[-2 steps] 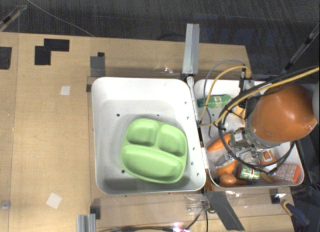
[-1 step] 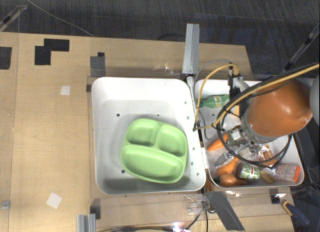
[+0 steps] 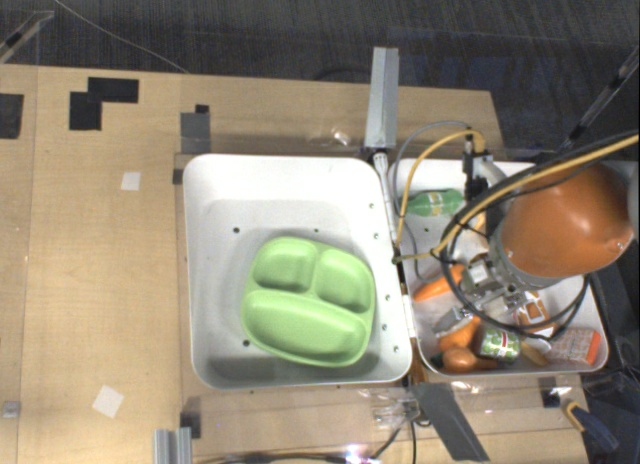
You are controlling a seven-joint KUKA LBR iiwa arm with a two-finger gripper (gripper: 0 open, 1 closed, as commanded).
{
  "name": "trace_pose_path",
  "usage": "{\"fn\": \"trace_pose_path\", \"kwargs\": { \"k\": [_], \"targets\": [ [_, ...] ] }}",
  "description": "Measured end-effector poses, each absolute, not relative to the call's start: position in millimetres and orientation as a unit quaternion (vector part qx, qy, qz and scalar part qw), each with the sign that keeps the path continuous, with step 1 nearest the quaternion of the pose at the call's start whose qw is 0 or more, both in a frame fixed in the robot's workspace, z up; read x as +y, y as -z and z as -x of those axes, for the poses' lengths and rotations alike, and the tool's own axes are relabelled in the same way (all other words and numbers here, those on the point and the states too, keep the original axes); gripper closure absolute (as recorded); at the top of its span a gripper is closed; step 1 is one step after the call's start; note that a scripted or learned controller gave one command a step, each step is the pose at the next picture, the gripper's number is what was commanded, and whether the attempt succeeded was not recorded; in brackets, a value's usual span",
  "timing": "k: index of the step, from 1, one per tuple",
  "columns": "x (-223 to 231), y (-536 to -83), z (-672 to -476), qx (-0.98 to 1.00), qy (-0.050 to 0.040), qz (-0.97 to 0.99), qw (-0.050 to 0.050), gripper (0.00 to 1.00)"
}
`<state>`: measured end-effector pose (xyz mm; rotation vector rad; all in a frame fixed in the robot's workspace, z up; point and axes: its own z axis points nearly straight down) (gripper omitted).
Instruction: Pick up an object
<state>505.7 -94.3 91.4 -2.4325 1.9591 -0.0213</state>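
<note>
Left bin point(image 3: 215, 252): green divided tray point(image 3: 308, 299).
Right bin point(image 3: 592, 357): cluttered; arm overhead.
Tool point(image 3: 487, 297): state unclear.
Surface point(image 3: 90, 282): light wood.

A divided tray point(image 3: 308, 300) lies in the left bin point(image 3: 215, 202); small items point(image 3: 470, 337) crowd the right bin point(image 3: 590, 357) beside it.

Light wooden bench point(image 3: 100, 282); two shallow white bins side by side: left bin point(image 3: 205, 252), right bin point(image 3: 600, 327); small white paper squares point(image 3: 108, 401).

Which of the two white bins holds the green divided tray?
The left bin: the green tray lies in it alone, while the right bin under the arm holds small cluttered items.
</note>
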Motion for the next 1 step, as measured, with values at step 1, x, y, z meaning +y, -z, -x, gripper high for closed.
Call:
{"fn": "trace_pose_path", "kwargs": {
  "k": [1],
  "targets": [
    [-84.5, -91.2, -511.2, 0.622, 0.0066, 0.783, 0.003, 0.0]
  ]
}}
